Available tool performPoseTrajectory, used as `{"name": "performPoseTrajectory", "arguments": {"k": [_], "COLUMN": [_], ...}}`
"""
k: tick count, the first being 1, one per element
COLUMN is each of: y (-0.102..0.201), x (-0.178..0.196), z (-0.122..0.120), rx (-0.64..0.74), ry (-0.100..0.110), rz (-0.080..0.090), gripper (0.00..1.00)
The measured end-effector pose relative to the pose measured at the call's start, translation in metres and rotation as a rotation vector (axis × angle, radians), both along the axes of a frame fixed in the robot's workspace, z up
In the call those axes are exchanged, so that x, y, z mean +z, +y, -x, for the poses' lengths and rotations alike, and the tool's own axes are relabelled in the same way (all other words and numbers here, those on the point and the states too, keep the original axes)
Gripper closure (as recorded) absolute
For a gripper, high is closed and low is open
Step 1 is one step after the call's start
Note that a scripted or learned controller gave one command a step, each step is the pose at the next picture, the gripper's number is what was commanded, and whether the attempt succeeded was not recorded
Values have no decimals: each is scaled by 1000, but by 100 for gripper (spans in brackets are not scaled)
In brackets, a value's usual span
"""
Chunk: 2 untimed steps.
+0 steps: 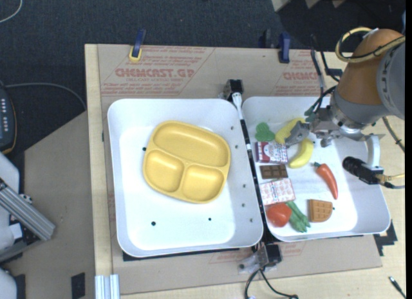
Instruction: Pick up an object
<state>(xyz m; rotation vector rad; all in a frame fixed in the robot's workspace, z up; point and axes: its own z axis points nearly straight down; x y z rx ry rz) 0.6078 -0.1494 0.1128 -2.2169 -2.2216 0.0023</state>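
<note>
Camera view: a yellow tray [187, 161] fills the worktop's left bin [122, 124]; toward the right edge, the pincer [302, 134] hovers at the banana [300, 150], apparently unclosed. Descend squarely astride the banana before squeezing.

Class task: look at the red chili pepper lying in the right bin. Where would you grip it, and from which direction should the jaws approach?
Grip the red chili pepper across its thicker upper-middle body, coming straight down from above. It lies flat and slanted on the right bin floor with free space on both long sides, so the jaws could probably straddle its narrow width; the tapered lower tip would likely slip.
</note>
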Motion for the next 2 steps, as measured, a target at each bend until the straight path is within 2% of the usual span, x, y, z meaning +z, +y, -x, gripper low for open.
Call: {"name": "performPoseTrajectory", "arguments": {"k": [1, 2], "y": [0, 0], "x": [-24, -13], "z": [-2, -4], "rx": [-1, -1], "ry": [-5, -12], "rz": [-1, 3], "gripper": [0, 100]}}
